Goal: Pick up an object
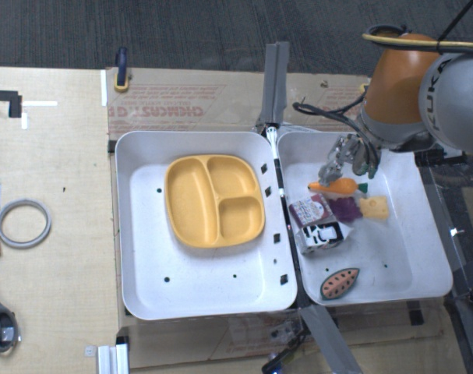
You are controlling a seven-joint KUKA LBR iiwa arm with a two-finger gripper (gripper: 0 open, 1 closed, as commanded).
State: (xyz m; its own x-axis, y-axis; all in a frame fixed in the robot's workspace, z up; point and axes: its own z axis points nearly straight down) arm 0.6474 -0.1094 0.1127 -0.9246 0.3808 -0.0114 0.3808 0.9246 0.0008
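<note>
Camera view: tool (pixel 347 162) hangs over the back of the right bin (pixel 423 232), just above the toy carrot (pixel 335 185); whether it is apart or together I cannot tell. Carrot lies in a tight cluster with purple piece (pixel 344 207), cheese wedge (pixel 374 207) and small carton (pixel 318 224), likely awkward to single out. Oval brown piece (pixel 340 283) lies apart near the front rim, open room around it. Left bin (pixel 142 287) carries a yellow divided plate (pixel 216 201).

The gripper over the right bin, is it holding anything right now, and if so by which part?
Cannot be told. The gripper hangs just above the toy carrot, and no object is seen between its fingers.
</note>
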